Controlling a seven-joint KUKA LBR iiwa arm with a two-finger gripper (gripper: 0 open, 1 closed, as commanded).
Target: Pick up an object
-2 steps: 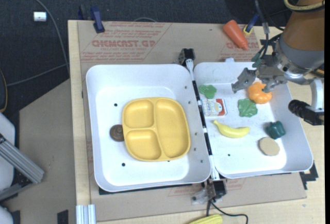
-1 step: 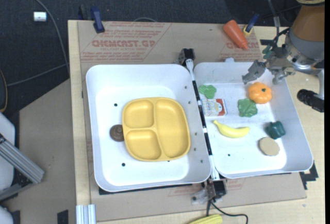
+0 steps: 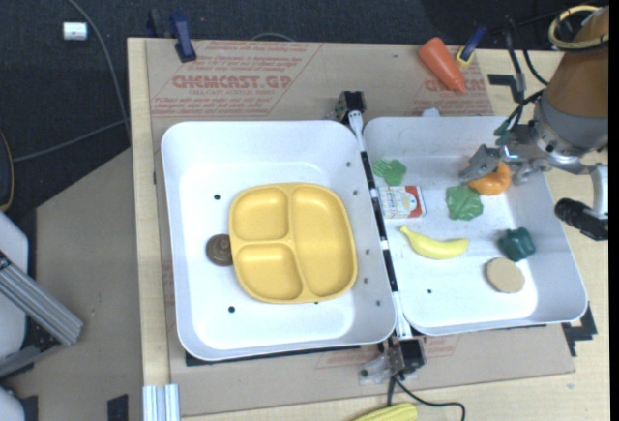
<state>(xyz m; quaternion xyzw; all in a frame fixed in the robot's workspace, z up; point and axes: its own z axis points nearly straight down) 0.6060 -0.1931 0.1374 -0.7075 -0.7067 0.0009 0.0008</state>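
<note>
My gripper (image 3: 498, 167) hangs low over the far right part of the right bin (image 3: 426, 134), directly at a small orange object (image 3: 491, 183) that shows just beneath it. To the left of the orange piece lies a green leafy piece (image 3: 464, 203). A yellow banana (image 3: 434, 244), a dark green pepper-like piece (image 3: 516, 243) and a tan round disc (image 3: 505, 275) lie nearer the front. A small green piece (image 3: 391, 170) and a white and red packet (image 3: 401, 202) sit by the bin's left wall.
The left bin (image 3: 193, 158) holds a yellow divided plate (image 3: 291, 242) with a brown round thing (image 3: 220, 249) at its left edge. An orange carrot (image 3: 442, 65) lies on the bench behind the right bin. A black clamp (image 3: 352, 105) stands between the bins.
</note>
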